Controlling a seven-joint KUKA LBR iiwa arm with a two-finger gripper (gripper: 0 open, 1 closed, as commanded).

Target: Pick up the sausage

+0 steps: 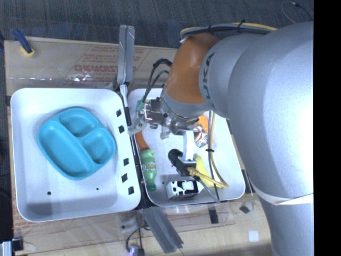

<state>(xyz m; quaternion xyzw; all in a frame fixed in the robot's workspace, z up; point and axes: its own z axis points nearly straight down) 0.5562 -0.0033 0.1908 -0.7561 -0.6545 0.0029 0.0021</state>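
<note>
The sausage is a short orange-brown piece lying against the left wall of the right bin. Its far end is hidden under the robot's wrist. My gripper hangs below the orange band, over the far left part of that bin. It is just above and slightly right of the sausage. The wrist and its metal parts hide the space between the fingers, and nothing shows held there.
A green bottle lies just in front of the sausage along the same wall. A black and white object sits near the front, with an orange item and a shiny piece further right. A blue divided plate lies in the left bin.
</note>
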